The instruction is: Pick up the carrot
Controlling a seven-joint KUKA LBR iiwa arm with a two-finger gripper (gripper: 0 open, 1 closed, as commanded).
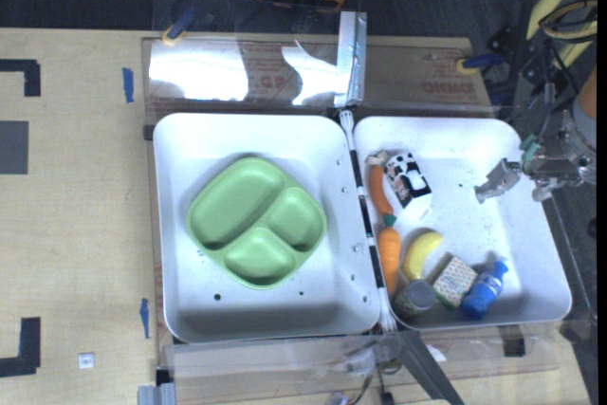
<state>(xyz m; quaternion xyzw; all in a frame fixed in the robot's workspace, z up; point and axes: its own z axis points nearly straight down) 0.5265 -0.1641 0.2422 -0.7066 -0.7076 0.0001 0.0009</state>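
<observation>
The tabletop carries two shallow white bins side by side. The left bin holds a green divided plate, the largest thing in either. The right bin holds the clutter, all packed toward its left wall and near corner.

My gripper hangs over the right bin's right side, well apart from that cluster, and I cannot tell how it is set from here.

Among the smaller things, a yellow lemon sits beside a small patterned box, a blue bottle and a dark can. A black-and-white carton lies farther back.

The carrot lies along the left wall, just beside the lemon, with a second slim orange piece behind it near the carton; I cannot tell whether that is another carrot.

I judge it a light, stiff toy with a smooth, tapered skin that could slip toward the thin end. I would take it across the thick middle, though the wall and the lemon leave little room on either side.
</observation>
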